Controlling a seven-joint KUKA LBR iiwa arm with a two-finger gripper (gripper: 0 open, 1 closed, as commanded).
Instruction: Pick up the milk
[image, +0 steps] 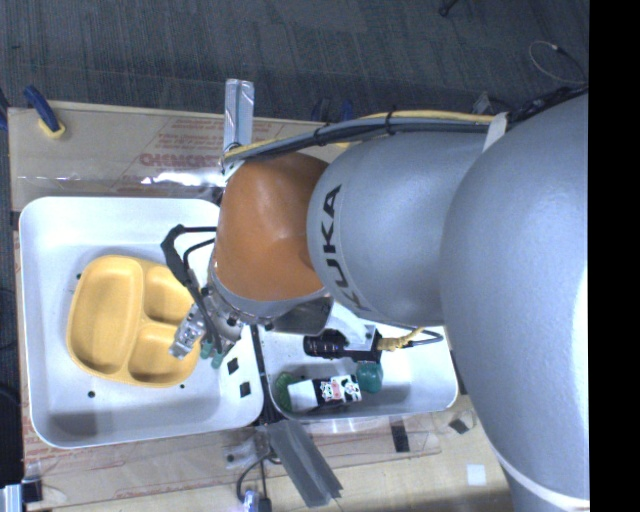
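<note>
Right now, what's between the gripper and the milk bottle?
In the camera view, the gripper is beside the yellow tray in the left bin. The two bins' adjoining white walls lie between it and the milk bottle.

A single camera is fixed above the bench and looks down at a slant on both white bins, the left bin (40, 300) lying to the left of the gripper (192, 335) and the right bin (440, 395) to its right and slightly below it in the picture. It sits near enough that the arm (420, 220), reaching in from the right, bulks large across the upper and right part of the frame and covers much of the right bin. Above the gripper the picture takes in the bench's far edge and a strip of dark floor (300, 50) beyond it.
</note>
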